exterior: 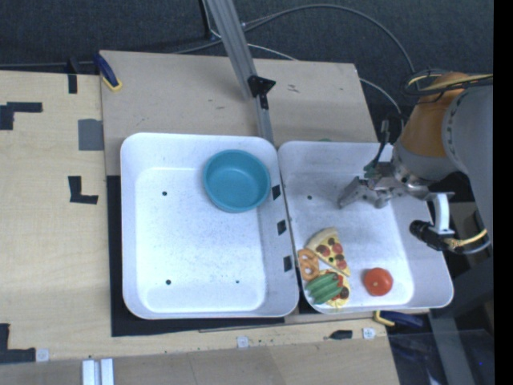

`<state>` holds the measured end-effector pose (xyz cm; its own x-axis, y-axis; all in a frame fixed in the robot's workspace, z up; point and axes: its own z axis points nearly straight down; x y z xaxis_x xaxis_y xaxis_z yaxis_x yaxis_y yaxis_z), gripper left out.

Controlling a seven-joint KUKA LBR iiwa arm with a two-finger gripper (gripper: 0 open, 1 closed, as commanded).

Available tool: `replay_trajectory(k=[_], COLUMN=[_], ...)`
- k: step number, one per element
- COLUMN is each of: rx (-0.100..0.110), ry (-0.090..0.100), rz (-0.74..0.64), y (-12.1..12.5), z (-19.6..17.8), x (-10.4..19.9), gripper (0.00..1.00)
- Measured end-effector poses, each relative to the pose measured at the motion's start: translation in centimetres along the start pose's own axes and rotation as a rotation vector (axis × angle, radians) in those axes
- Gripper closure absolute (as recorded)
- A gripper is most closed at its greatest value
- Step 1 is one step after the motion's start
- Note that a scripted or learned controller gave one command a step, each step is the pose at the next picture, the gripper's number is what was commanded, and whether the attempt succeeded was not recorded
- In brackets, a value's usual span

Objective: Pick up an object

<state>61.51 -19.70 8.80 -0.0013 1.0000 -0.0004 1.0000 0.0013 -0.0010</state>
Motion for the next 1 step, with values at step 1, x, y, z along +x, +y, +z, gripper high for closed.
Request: replay_trajectory(k=[1], rx=[-0.001], ry=[-0.001], rz=[0.0], y=[0.04], z=[-1.15], x=[-0.01], gripper=[1.0])
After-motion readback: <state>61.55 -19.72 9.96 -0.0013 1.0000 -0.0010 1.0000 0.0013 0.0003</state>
